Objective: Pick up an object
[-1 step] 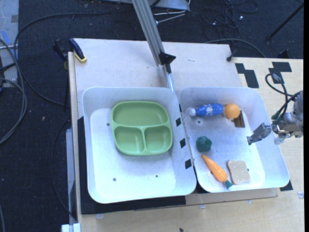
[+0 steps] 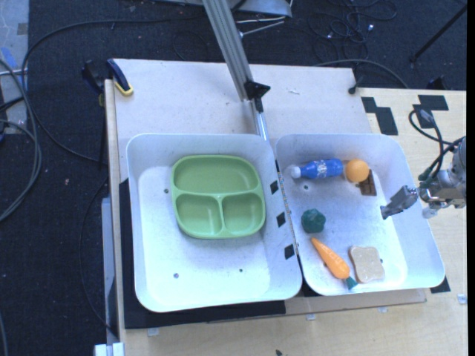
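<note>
The claw [image 2: 404, 199] hangs at the right rim of the right bin [image 2: 415, 232]. Whether it is released or clenched cannot be told from here, and nothing shows in its grip. Inside that smooth white bin lie a clear bottle [image 2: 319, 170] with a blue label, a round orange ball [image 2: 357, 170] touching a small brown block [image 2: 367, 187], a knobbly dark green lump [image 2: 313, 219], a tapered carrot [image 2: 331, 258] and a pale slice of bread [image 2: 367, 264]. The left bin [image 2: 148, 273] holds a glossy green divided tray [image 2: 219, 196].

High fixed camera, slanted down, both bins [image 2: 148, 199] in frame
</note>
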You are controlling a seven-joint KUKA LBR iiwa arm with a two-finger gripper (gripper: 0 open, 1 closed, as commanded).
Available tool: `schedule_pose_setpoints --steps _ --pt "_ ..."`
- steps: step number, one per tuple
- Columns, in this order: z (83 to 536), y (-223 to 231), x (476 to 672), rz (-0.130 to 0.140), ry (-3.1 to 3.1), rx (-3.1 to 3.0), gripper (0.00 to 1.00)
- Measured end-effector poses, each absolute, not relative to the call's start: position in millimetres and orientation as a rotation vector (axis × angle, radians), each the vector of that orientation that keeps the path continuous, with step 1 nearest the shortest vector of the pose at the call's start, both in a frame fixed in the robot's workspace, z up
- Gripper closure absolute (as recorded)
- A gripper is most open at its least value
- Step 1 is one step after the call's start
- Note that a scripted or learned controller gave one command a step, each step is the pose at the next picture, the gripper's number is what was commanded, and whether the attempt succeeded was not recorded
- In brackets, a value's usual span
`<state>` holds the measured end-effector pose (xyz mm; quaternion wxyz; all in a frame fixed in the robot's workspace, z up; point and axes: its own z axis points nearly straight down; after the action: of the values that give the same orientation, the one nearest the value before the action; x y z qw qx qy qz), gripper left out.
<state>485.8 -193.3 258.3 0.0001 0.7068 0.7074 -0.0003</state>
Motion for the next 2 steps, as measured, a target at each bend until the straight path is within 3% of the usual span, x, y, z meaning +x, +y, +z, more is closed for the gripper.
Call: schedule_pose_setpoints --steps 2 --pt "152 -194 488.6 -0.003 2.223 2.225 0.00"
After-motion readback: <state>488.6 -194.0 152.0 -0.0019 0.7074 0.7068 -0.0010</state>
